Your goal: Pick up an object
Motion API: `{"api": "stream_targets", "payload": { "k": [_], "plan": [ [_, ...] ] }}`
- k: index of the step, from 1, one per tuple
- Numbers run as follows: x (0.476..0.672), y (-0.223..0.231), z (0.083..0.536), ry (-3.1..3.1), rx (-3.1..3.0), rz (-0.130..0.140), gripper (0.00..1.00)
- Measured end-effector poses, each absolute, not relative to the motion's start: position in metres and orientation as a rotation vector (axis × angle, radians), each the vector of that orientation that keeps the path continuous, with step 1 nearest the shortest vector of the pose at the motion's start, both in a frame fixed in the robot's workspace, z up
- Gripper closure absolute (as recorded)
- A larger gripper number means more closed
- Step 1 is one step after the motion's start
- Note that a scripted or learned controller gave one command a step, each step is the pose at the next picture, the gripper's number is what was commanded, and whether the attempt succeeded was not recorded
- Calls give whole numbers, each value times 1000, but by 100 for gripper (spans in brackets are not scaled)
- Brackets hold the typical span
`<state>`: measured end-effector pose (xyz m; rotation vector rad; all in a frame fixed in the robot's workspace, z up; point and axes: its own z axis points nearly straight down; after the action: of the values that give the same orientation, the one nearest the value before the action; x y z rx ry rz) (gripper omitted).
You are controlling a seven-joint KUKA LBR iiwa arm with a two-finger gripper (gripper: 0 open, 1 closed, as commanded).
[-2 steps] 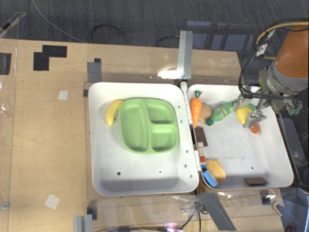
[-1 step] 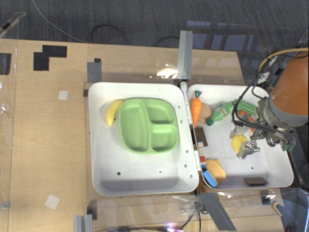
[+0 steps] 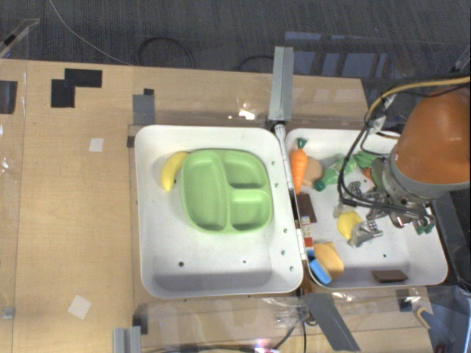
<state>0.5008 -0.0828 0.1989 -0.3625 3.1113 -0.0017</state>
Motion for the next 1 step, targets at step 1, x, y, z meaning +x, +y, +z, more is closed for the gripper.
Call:
{"api": "stream_targets", "payload": {
  "k": [1],
  "plan": [
    [504, -82, 211, 3100, -367, -5, 100]
  ]
}}
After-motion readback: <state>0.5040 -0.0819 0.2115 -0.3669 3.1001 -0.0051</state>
